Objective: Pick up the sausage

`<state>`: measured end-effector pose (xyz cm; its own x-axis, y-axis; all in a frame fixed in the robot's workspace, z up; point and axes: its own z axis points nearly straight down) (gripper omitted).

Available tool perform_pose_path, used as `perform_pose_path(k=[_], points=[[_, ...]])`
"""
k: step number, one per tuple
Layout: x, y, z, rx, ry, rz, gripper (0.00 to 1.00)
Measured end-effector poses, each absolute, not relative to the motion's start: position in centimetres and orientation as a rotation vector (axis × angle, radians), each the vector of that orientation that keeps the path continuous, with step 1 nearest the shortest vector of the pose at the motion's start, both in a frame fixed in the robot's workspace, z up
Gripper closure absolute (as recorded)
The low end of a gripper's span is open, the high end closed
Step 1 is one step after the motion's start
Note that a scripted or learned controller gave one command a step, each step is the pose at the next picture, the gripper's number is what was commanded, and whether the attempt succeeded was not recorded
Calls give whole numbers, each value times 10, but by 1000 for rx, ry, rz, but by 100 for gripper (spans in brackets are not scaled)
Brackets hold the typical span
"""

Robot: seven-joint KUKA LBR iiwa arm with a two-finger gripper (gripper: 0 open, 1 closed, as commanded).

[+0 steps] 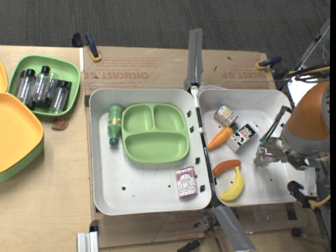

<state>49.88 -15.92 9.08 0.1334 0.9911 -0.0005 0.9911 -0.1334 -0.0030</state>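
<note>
Sausage first: you will find the short red-orange sausage (227,166) lying in the right white bin (273,101), toward its near left part, touching the upper end of the curved yellow banana (233,187) just nearer to you. Farther back sits the orange toy carrot (220,137), then the small black-and-white carton (242,137) to its right and the little tan box (226,115) beyond.

Your grey arm's two-finger gripper (262,157) hangs low over the same bin, right of the sausage and apart from it; whether it is open or closed, you cannot tell.

In the left white bin (102,188) you see the green three-compartment plastic plate (155,132), the green bottle (114,123) lying left of it, and the small pink carton (186,182) at the near right.
</note>
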Motion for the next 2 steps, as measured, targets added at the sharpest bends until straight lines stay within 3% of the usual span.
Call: perform_pose_path(k=[1, 2], points=[[477, -192, 91, -1971, -2444, 1, 100], [488, -129, 91, -2164, -2273, 3, 100]])
